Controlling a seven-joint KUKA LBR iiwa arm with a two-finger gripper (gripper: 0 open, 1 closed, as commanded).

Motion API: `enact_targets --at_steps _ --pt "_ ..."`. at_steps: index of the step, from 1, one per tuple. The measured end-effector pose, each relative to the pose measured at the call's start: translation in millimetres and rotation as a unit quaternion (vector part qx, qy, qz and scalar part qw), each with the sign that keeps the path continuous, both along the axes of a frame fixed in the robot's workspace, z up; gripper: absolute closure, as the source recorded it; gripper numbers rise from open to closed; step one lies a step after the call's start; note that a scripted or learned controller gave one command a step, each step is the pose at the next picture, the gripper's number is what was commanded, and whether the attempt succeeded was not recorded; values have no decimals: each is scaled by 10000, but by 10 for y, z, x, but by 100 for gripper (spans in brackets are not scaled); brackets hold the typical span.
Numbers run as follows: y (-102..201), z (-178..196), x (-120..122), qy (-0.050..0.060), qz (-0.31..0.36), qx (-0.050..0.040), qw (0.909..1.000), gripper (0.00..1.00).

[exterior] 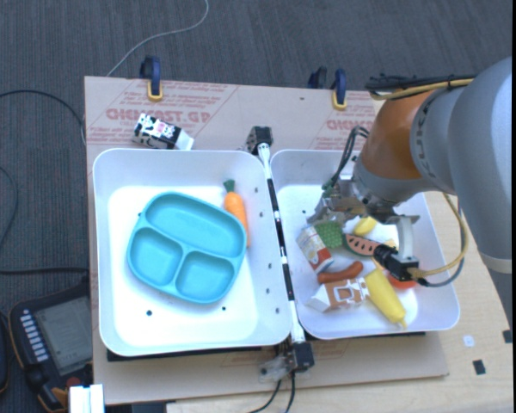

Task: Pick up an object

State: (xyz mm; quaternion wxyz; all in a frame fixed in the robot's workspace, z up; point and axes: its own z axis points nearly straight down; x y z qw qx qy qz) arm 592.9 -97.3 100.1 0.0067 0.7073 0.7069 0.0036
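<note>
You are looking at two white bins sitting side by side on the tabletop [198, 101]. The left bin [112, 317] is holding one blue divided plate [185, 248] and one toy carrot [235, 206] just beside the plate's far right edge. The right bin [439, 312] is holding a cluster of toy food: one corn cob [385, 297], one sausage [339, 272], one small carton [344, 294] and one green piece [328, 232]. The end effector [348, 200] is hanging over that cluster's far side; you cannot tell whether it is grasping anything.
</note>
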Motion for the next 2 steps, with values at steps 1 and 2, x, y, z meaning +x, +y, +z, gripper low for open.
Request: enact_targets --at_steps 1,2 --pt "561 850 -609 68 14 22 10000 100" --pt "1265 839 -369 81 16 22 10000 100"
